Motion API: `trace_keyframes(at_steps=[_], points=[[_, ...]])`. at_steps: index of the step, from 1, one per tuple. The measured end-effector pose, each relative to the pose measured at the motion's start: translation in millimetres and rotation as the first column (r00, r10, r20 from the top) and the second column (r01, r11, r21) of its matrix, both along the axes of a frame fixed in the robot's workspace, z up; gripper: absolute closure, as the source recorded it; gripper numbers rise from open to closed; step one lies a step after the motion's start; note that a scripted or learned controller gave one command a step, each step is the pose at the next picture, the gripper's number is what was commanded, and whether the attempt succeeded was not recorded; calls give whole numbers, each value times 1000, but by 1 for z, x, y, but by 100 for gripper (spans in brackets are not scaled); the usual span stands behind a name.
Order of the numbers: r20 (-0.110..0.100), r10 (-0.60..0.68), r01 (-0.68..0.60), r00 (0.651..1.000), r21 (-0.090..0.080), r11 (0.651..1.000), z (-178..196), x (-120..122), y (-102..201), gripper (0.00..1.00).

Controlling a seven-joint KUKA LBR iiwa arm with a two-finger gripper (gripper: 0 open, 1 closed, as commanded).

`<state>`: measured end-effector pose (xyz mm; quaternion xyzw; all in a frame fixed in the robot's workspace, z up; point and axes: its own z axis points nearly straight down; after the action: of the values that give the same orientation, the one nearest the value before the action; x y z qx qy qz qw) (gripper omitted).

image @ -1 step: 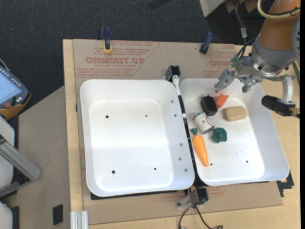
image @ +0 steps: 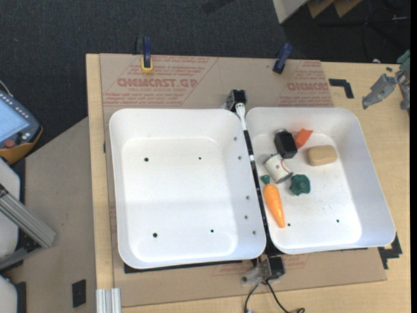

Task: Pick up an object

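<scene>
Two white bins: the right bin [image: 365,181] holds a carrot [image: 274,205]; the gripper [image: 381,91] hangs outside, its opening unclear.

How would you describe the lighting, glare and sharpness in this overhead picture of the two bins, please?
Camera view: even, soft light; the left white bin shows a brighter band across its lower floor but no harsh glare; the orange carrot and tan block in the right white bin cast only faint shadows; the grey gripper at the right edge looks slightly blurred; the printed brown board is readable.
</scene>
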<state>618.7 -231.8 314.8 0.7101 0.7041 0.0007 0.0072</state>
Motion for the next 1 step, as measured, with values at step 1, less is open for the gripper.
trace_keyframes(at_steps=[1], points=[[2, 9, -9, 1000, 4, 1000, 119, -49, 14, 0]])
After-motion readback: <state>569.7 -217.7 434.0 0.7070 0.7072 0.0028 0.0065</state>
